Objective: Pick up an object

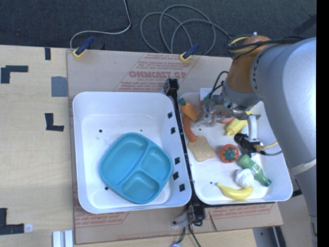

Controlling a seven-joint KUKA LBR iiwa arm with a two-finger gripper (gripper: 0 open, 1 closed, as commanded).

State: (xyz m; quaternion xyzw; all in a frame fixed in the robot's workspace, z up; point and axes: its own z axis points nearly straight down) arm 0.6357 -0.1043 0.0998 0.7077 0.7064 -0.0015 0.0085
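Your gripper (209,112) hangs low over the far end of the right bin (277,161), among toy foods; whether its fingers are wide or narrow you cannot tell. Beside it lie a carrot (188,110) and bread slice (201,149), with a tomato (229,153), green bottle (253,169) and banana (235,191) nearer. The left bin (87,112) holds a blue divided plate (135,167).
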